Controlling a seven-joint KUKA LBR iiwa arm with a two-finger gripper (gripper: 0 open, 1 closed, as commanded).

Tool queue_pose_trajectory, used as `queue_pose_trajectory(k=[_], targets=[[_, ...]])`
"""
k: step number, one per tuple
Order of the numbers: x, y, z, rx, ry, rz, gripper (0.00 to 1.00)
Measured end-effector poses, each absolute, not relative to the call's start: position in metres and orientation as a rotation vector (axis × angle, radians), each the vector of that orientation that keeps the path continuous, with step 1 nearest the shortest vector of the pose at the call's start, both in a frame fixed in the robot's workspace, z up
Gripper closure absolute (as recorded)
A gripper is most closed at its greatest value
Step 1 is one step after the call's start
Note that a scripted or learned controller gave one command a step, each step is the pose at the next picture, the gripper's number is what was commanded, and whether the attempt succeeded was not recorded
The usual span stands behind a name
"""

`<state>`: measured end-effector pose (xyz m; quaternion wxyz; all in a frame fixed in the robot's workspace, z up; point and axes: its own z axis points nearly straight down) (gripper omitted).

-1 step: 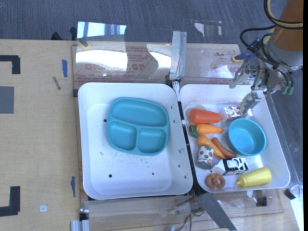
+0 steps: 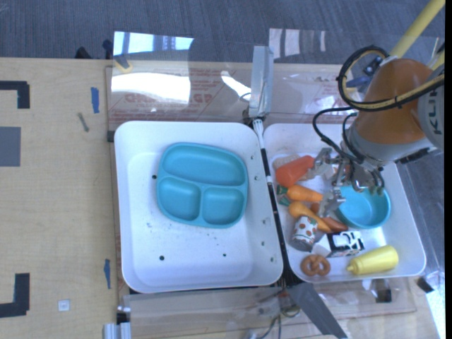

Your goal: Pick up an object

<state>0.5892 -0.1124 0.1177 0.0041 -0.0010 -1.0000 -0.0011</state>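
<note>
One gripper, mine, low in right bin at blue bowl rim, beside carrots; grip state: cannot tell. Left bin: blue divided plate.

1. The floor across the top is dark grey-blue with a fine carpet-like weave.
2. The desk is pale, light-coloured wood and takes up the left side.
3. Black squared marks sit on the desk near its left edge, with a grey square between them.
4. Short strips of blue tape lie on the wood, one near the top and one lower down.
5. A clear sheet stands behind the bins and catches bright window-like reflections.
6. A grey metal post rises between the clear panels.
7. Light is even and bright, with soft shadows.
</note>
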Motion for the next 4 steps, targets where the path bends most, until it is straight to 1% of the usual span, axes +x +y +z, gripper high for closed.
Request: queue_pose_trajectory(k=[1,2,3,4], targets=[[0.539,-0.104,0.09,-0.033,-3.154,0.003,0.0],[0.62,-0.098,0.089,-0.381,-3.128,-0.001,0.0],[0.622,-0.094,0.089,-0.476,-3.116,0.001,0.0],[0.626,-0.092,0.089,-0.377,-3.13,0.001,0.0]])
